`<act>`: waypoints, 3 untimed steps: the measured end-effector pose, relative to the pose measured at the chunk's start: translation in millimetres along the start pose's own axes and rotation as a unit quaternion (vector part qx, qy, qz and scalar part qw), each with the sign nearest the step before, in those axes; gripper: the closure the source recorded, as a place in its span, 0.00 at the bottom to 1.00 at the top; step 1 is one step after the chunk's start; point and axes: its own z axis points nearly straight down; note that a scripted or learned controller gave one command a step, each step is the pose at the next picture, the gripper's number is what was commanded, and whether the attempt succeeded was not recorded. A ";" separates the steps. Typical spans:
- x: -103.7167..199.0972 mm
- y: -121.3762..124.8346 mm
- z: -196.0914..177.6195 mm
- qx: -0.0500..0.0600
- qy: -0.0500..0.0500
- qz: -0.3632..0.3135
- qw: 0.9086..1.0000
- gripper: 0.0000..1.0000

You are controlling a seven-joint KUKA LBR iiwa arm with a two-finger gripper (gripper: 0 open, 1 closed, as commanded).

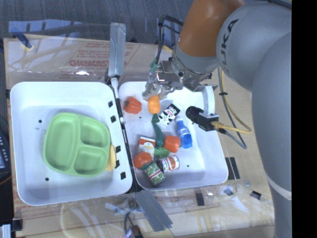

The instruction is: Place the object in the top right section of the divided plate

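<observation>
Seen from above at a slant: two shallow white bins side by side on the worktop. In the left bin, a green divided plate lying flat, three sections showing, with a small yellow thing tucked against its right edge. In the right bin, a heap of small toy foods.

Reaching in from the right, the grey arm with its orange band, wrist bent down over the far part of the right bin. At its end, the hand, low over the bin's upper left area. Directly beneath the fingertips, touching or nearly so, a small orange object; not possible to tell whether the fingers are parted or pressed on it, nor whether it is lifted or resting on the bin floor.

Just left of that, a red-orange pepper-like piece. To the right, a black-and-white spotted carton and a blue bottle. Below, a dark green strip, an orange-red piece, a red-and-white packet, a red tomato-like piece, a small tin with red label and a green tin, clustered and touching.

Well apart from the plate, the orange object, with the wall between the bins in between.
</observation>
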 end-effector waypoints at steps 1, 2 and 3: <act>-46.9 42.6 -110.8 -0.003 -0.001 -0.003 1.000 1.00; -95.0 65.8 -150.3 -0.003 -0.001 -0.060 0.998 1.00; -77.9 66.1 45.6 0.002 0.001 -0.145 0.989 1.00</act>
